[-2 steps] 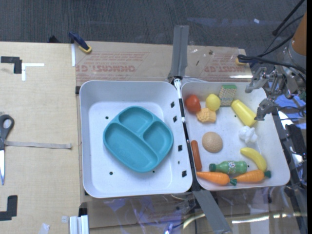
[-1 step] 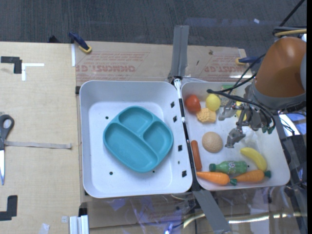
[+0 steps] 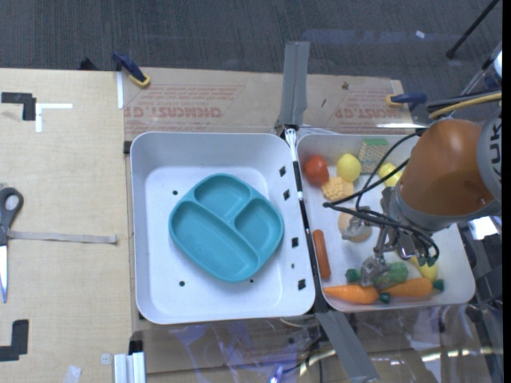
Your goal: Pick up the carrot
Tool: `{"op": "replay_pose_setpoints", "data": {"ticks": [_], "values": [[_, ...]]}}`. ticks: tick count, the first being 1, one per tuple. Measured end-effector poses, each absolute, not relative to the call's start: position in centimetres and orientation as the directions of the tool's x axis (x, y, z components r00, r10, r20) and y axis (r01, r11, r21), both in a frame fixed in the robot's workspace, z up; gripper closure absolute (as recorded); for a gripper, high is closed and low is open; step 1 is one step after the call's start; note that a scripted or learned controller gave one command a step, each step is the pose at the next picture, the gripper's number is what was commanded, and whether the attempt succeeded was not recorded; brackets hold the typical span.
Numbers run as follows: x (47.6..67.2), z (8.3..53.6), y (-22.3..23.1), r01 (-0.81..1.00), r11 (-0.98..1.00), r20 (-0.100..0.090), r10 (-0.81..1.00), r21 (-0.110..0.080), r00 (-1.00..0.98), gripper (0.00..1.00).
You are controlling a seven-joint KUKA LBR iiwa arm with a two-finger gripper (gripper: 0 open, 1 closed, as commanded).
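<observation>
camera view: jaws (image 3: 374, 271), state unclear, above carrot (image 3: 351, 294); cardboard (image 3: 192, 106) print reads mirrored, illegible.

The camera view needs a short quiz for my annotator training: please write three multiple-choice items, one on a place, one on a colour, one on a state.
1. Where does the carrot lie?
A. On the blue plate
B. At the near edge of the right bin
C. On the cardboard

2. What colour is the divided plate in the left bin?
A. Red
B. White
C. Blue

3. What state is the carrot in?
A. Lying on the bin floor
B. Hanging from the gripper above the plate
C. Standing upright on the bench

Answers:
1 B: it lies along the front wall of the right bin, beside green toy food.
2 C: the three-compartment plate is plainly blue.
3 A: it rests flat on the floor, while the gripper is just above and to its right.
</observation>
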State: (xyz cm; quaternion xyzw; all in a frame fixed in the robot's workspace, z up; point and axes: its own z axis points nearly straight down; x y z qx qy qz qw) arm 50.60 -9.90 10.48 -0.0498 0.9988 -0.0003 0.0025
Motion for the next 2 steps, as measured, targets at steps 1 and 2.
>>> {"op": "replay_pose_setpoints", "data": {"ticks": [1, 2], "values": [[48.5, 20.3, -4.3, -0.205, 0.979, -0.005, -0.205, -0.001, -0.979, 0.00], [48.4, 19.2, -4.5, -0.409, 0.912, -0.002, -0.409, -0.001, -0.912, 0.00]]}}
